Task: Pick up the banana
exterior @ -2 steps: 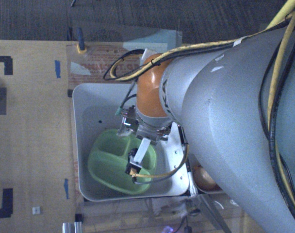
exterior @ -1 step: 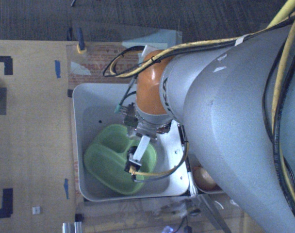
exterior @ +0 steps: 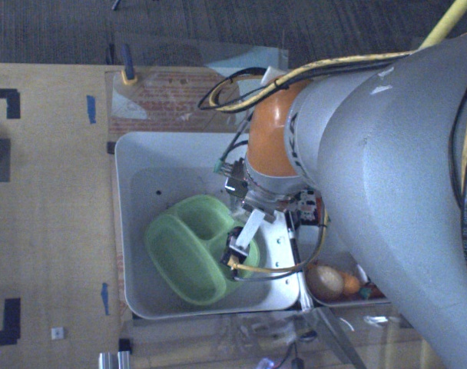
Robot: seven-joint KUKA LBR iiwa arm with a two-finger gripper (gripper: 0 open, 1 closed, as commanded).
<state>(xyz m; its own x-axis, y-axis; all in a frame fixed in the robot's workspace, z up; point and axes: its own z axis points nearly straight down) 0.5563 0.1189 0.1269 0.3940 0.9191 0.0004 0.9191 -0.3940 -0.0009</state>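
Grey metal of the arm (exterior: 387, 144) is spread across the right of the view, its orange band (exterior: 268, 141) held above the white bin (exterior: 134, 206) at the middle. A green divided dish (exterior: 183, 252) is seen lying in that bin, with the gripper (exterior: 256, 206) lowered at its right edge. Whether the gripper is open or closed cannot be told. The banana cannot be placed; it is perhaps hidden beneath the arm. A brown round thing (exterior: 326, 280) and a small orange thing (exterior: 350, 285) are seen in the second bin (exterior: 349, 304). The pick is judged not yet done: no lifted banana is to be made out.
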